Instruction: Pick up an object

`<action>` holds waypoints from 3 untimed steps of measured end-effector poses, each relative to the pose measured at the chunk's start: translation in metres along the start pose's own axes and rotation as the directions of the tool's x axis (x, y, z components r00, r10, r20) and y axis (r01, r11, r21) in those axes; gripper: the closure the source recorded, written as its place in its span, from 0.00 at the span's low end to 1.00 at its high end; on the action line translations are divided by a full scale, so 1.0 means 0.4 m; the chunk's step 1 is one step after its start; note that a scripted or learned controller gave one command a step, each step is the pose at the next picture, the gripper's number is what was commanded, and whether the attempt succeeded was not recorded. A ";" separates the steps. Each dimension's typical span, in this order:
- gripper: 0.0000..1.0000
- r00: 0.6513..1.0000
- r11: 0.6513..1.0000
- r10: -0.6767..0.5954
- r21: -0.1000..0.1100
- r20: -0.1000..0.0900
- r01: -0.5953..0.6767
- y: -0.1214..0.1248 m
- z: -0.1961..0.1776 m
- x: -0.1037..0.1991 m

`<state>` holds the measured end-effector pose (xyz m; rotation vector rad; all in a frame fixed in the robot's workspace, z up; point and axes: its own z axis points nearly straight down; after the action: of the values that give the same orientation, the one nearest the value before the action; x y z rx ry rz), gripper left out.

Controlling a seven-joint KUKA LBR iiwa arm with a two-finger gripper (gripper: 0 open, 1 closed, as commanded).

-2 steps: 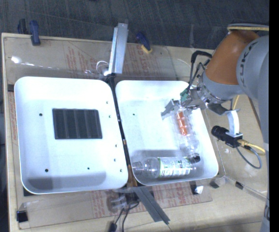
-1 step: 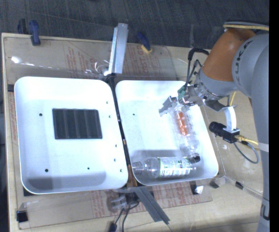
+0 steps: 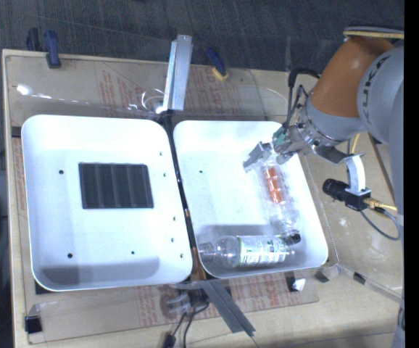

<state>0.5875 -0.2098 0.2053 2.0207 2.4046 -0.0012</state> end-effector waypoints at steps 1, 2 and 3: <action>0.00 0.999 0.999 -0.046 -0.002 0.001 0.046 0.025 -0.009 -0.003; 0.00 0.969 0.969 -0.247 -0.003 0.003 0.247 0.049 -0.006 -0.005; 0.00 0.924 0.924 -0.382 -0.003 0.003 0.382 0.109 0.057 -0.013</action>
<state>0.6313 -0.2077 0.1827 1.5112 2.7490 -0.0002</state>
